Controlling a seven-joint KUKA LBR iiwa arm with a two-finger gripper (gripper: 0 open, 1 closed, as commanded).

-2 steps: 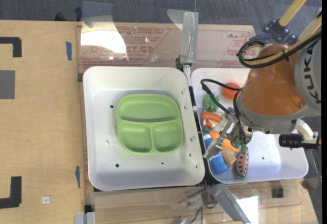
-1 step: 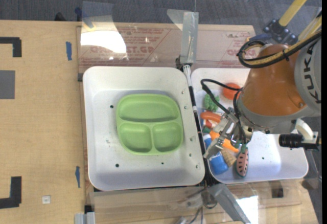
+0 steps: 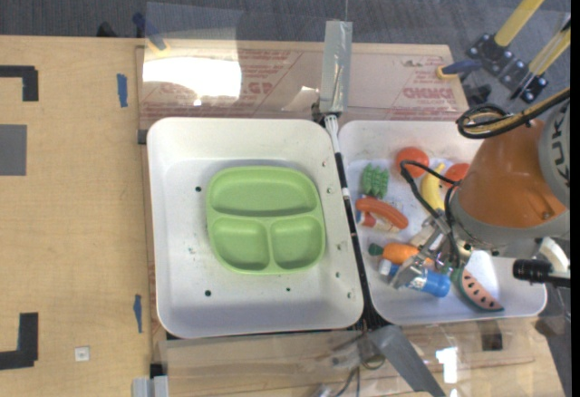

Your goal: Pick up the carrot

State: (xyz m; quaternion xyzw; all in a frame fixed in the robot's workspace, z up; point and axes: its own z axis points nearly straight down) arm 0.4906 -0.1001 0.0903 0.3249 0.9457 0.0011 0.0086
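A grey carpeted floor lies behind a light wooden table (image 3: 68, 205) marked with black corner tape and small blue tape tabs. At the far side of the table a clear plastic sheet (image 3: 272, 78) carries red printing; the letters are too faint and glared-over to read.

Two shallow white bins sit side by side on the table. Taking the right bin (image 3: 521, 300) as the landmark: the left bin (image 3: 172, 205) touches its left edge and holds a green three-compartment plate (image 3: 265, 218).

Inside the right bin, the carrot (image 3: 399, 252) lies left of centre, toward the near side. Its long axis runs roughly left to right, with a slight tilt; which end is the tip cannot be made out. Farther back from it lie a curved orange-and-red toy food piece (image 3: 382, 213), a green ridged toy (image 3: 373, 179) near the bin's far left, an orange round toy (image 3: 412, 157) at the far side, and a yellow banana-like piece (image 3: 433, 191). A watermelon slice (image 3: 476, 288) lies at the bin's near right, and a small blue item (image 3: 438, 284) sits between it and the carrot.

The grey arm with its orange band (image 3: 507, 187) reaches in over the bin's right half. The claw (image 3: 415, 270) is down just to the right of the carrot, near its end; whether it is spread or pressed together cannot be told, and contact with the carrot is unclear.
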